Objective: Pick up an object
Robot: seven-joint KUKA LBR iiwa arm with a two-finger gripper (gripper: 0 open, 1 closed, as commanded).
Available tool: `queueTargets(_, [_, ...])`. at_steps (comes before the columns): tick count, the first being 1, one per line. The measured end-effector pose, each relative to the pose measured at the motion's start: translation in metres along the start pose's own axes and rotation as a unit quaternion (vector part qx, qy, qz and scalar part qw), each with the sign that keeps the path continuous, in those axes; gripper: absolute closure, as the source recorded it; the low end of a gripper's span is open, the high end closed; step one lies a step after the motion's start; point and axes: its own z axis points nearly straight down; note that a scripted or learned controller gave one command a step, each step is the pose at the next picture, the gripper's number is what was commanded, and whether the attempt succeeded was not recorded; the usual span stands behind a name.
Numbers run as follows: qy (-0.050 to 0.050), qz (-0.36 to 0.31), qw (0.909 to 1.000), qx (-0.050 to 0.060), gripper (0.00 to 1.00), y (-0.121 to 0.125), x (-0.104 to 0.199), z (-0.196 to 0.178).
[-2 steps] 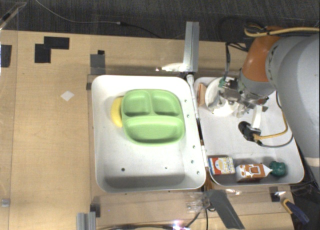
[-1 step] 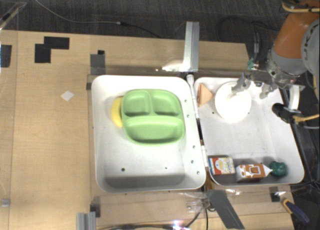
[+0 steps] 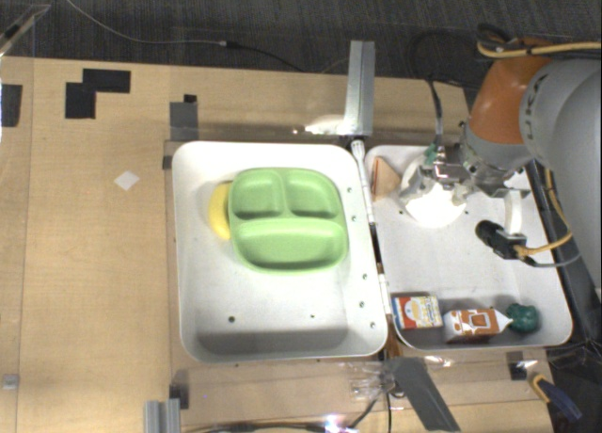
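My gripper (image 3: 435, 186) hangs over the upper part of the right bin (image 3: 470, 271), reaching in from the right under the orange band. Directly below it lies a white rounded object (image 3: 435, 211), partly hidden by the gripper. A brown wedge-shaped piece (image 3: 384, 177) lies just left of it against the bin wall. Along the bin's front edge lie a small red and white carton (image 3: 417, 311), a brown carton (image 3: 473, 324) and a green round piece (image 3: 524, 318).
The left bin (image 3: 273, 328) holds a green divided plate (image 3: 285, 216) with a yellow object (image 3: 218, 212) sticking out from under its left side. A metal post (image 3: 360, 92) stands behind the wall between the bins. A black cable (image 3: 499, 238) hangs off the arm.
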Motion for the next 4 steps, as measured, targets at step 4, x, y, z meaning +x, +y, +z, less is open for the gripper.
queueTargets(4, [-0.002,-0.313,0.9497,-0.004,0.0,-0.002,-0.072,-0.118])
